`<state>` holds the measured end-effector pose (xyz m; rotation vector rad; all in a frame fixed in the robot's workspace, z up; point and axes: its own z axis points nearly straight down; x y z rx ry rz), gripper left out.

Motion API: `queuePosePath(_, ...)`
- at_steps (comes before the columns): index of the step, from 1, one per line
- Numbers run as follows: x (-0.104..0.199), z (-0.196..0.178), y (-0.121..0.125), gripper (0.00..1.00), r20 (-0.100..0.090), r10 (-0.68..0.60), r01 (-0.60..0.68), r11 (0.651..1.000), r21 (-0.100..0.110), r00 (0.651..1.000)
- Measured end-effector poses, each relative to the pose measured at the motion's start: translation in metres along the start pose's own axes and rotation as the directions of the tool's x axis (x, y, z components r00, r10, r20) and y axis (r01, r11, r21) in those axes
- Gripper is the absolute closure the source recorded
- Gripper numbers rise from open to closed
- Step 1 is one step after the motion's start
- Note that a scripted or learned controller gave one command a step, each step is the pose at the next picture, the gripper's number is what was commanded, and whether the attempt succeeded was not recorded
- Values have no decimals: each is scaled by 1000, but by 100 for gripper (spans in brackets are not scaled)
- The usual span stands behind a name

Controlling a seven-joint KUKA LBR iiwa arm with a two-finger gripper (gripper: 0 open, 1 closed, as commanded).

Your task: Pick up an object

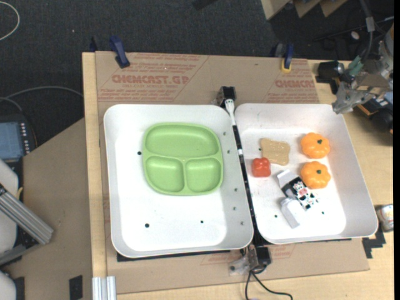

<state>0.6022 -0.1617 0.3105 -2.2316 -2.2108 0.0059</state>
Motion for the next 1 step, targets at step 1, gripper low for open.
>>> queuePosePath(1, 42, -23, 67, 100, -1, -15, 15, 1000, -11, 1000)
